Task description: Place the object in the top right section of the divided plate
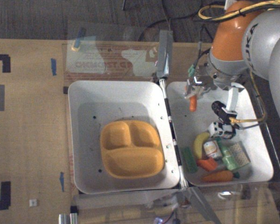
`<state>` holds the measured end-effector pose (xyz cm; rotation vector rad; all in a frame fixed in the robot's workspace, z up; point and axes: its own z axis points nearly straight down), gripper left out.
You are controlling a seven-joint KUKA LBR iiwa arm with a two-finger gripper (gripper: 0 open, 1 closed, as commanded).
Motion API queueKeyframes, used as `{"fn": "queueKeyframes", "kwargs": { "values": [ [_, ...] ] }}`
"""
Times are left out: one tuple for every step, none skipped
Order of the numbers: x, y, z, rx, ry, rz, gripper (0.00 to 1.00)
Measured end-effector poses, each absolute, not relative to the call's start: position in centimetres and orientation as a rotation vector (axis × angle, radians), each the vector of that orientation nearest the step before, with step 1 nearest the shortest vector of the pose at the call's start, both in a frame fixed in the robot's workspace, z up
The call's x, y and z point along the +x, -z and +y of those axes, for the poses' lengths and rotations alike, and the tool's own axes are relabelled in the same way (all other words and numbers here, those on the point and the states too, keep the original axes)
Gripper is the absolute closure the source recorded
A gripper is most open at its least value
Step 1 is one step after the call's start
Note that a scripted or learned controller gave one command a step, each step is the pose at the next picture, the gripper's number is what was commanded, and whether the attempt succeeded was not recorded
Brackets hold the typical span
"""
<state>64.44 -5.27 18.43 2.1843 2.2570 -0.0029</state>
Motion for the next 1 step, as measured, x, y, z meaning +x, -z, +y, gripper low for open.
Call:
{"fn": "queueKeyframes", "kwargs": {
  "values": [
    [57.56, -18.37, 1.52, 2.207, 0.002, 2.238, 1.0]
  ]
}}
